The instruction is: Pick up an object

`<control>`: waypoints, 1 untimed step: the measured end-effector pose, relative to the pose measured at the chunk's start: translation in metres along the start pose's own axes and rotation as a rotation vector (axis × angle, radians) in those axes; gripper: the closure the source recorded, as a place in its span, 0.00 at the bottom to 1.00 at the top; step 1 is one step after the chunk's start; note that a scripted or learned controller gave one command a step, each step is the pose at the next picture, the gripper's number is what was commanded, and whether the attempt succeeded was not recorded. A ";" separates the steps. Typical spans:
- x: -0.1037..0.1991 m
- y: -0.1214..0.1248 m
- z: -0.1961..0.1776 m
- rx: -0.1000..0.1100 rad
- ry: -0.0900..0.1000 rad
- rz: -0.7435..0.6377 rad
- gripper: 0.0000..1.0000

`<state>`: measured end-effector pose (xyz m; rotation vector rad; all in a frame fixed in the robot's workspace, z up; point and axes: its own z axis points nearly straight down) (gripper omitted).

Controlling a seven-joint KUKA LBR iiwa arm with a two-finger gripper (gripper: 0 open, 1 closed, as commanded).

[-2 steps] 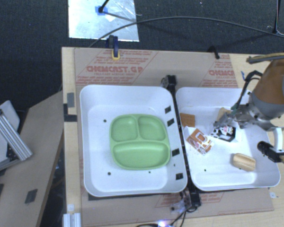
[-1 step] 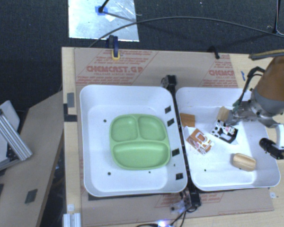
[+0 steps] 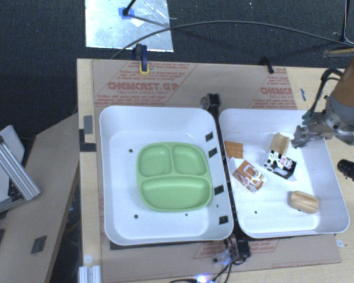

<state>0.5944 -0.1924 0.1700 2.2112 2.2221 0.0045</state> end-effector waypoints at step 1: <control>-0.001 0.005 -0.044 0.001 0.001 -0.001 1.00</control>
